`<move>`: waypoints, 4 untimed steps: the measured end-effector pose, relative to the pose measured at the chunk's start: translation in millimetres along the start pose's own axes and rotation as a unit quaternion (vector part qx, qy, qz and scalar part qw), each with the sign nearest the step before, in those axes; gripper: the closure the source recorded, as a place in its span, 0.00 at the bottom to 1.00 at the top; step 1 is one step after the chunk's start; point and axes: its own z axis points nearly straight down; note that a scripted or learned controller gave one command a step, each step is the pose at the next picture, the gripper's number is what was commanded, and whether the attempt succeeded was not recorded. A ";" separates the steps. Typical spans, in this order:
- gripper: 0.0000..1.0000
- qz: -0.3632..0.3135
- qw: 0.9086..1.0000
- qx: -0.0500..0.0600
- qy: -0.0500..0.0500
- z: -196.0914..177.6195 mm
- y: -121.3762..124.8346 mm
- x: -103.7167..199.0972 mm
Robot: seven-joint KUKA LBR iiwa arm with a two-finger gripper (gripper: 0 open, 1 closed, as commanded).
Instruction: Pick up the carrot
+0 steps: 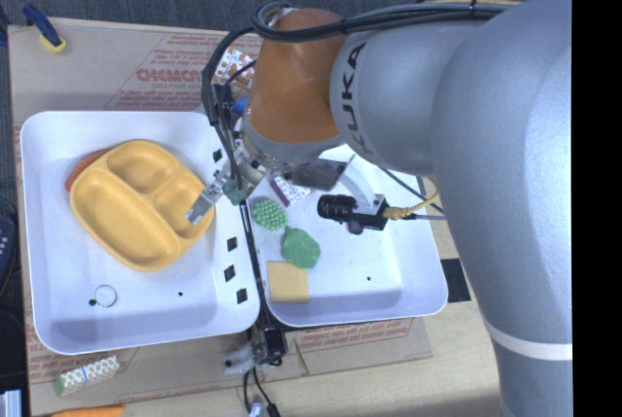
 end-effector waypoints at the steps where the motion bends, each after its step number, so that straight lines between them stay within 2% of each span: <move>1: 0.00 -0.013 1.000 -0.001 0.000 99.6 26.7 23.7; 2: 1.00 -0.014 1.000 -0.001 0.003 88.7 28.2 25.1; 3: 1.00 0.026 1.000 0.000 0.000 -0.1 -56.8 23.3; 4: 1.00 0.023 1.000 -0.001 -0.001 -68.5 -107.8 8.7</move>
